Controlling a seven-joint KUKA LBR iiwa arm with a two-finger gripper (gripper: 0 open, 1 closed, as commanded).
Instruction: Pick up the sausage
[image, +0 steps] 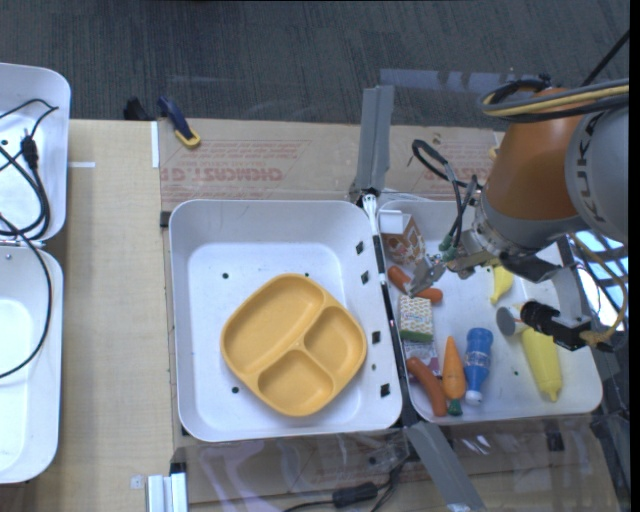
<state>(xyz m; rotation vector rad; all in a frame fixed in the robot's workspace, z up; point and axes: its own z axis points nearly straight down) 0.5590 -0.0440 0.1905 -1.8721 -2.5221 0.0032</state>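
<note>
A red-orange sausage (403, 278) lies near the left wall of the right bin (580, 395), just below a small carton (403, 240). My gripper (432, 272) is down over this sausage and covers its middle, so its two ends stick out on either side. A second sausage (428, 386) lies at the bin's front left, beside a carrot (453, 368). The grey arm with its orange band (535, 170) reaches in from the right.
The right bin also holds a green-and-white packet (416, 318), a blue bottle (478, 362), a yellow banana-like piece (543, 364) and a smaller yellow piece (500, 285). The left bin (200, 300) holds a yellow divided plate (293, 345). Cables hang near the wrist.
</note>
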